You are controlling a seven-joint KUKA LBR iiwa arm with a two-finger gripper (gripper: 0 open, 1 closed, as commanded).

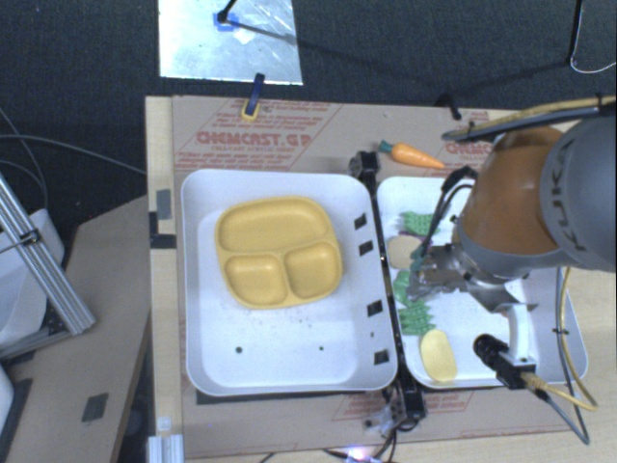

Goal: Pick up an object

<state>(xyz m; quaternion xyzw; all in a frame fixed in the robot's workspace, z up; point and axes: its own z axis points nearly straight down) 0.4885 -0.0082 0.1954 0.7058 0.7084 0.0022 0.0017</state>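
Whether the fingers are open or closed cannot be told; the gripper (pixel 416 280) sits low in the right bin (pixel 554 355) over green pieces (pixel 415 316). Left bin (pixel 289 369) holds a yellow divided tray (pixel 280 251). A yellow object (pixel 439 356) lies nearby.

A divided tray (pixel 279 251) lies in the left bin (pixel 207 355); a carrot (pixel 413 155) rests on the bench (pixel 318 128) behind the right bin (pixel 554 355).

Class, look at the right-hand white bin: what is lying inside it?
Inside the right bin lie a pale yellow piece, green items, more green, and a cream egg-like object. The arm covers the bin's middle, hiding anything beneath.
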